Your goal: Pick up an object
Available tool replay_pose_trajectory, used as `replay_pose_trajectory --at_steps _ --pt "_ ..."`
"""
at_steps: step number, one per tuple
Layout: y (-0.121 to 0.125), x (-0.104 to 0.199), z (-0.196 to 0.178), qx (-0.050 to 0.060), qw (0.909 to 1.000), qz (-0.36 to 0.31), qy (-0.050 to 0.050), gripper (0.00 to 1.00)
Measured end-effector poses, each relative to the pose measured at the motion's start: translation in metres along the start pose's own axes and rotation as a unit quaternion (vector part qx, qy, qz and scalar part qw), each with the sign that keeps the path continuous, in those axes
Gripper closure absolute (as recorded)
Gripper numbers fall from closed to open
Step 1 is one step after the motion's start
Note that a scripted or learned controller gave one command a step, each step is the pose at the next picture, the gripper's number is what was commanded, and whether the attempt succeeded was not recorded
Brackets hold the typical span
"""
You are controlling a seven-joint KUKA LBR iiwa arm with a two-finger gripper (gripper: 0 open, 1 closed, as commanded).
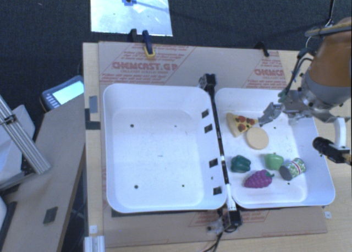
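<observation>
The right bin [316,190] holds several toy foods. A pizza slice [238,122] lies near its left wall, with a tan round disc [257,138] just right of it. Lower down sit a dark green pepper [240,163], a purple bunch of grapes [258,179], a light green fruit [274,160] and a small can [293,168] lying on its side. My gripper [270,114] hangs over the upper middle of this bin, just right of the pizza slice and above the disc. Nothing shows in its grasp.
The left bin [115,135] lies beside the right one, split from it by a black-clipped divider [215,141]. The grey arm with its orange band [330,64] reaches in from the right over the right bin's far corner. A black part [330,149] juts over the bin's right wall.
</observation>
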State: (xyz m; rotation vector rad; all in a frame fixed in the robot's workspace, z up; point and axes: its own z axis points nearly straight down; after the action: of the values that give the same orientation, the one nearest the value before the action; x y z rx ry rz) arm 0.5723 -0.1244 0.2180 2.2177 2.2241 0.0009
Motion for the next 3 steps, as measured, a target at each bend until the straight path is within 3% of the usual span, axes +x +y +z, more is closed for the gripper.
replay_pose_trajectory --at_steps 1,2,3 --pt "-0.06 -0.083 -0.005 0.001 1.0 0.006 -0.002 0.0" --pt "-0.055 -0.077 -0.016 -0.002 1.0 0.0 -0.001 1.0" --pt "-0.048 0.015 -0.125 -0.007 1.0 -0.006 0.0 1.0"
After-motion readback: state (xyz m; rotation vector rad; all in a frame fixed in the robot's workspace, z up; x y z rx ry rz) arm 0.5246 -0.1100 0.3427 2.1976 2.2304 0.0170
